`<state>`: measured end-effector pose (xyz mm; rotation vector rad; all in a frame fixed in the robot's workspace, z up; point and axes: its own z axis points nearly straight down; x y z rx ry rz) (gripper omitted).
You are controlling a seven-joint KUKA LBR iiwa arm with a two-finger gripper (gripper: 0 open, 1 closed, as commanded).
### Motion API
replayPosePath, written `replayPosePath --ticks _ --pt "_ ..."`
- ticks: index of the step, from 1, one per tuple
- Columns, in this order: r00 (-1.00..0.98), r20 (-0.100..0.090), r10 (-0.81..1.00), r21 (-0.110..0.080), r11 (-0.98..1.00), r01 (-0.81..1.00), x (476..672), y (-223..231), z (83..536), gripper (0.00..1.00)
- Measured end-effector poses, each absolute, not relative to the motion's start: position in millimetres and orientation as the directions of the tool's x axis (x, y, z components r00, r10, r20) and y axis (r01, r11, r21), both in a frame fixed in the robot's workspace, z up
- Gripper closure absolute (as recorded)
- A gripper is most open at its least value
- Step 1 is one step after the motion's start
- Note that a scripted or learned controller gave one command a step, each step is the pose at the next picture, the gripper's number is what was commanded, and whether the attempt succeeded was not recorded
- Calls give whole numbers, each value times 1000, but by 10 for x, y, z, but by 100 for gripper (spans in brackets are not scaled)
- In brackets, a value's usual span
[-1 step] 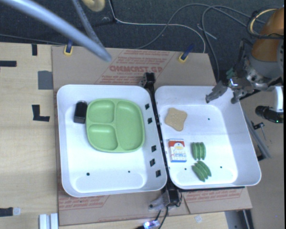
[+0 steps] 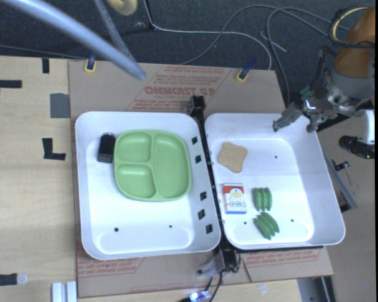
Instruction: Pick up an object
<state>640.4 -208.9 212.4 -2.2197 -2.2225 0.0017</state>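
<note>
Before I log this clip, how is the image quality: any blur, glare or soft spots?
Camera view: lighting is even and the bin contents read sharply, the green divided plate, the toast slice and the small carton; a grey bar across the upper left is badly blurred; the right bin wall looks bright but not washed out; the arm's gripper at the right is slightly soft.

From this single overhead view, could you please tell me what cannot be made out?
- Gripper: small and dark over the right white bin's rim; its state is unclear.
- Small red-and-white packet: print too small to read.
- Black block beside the green divided plate: too small to identify.
</note>
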Motion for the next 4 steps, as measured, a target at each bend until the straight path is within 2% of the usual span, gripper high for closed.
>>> replayPosePath --ticks 2,3,4 --pt "-1 -1 1000 -6 1 1000 6305 -2184 888 0" --pt "-3 -3 1000 1 3 1000 6315 -2180 864 0" --pt "-4 -6 1000 5 4 1000 6327 -2184 978 100"
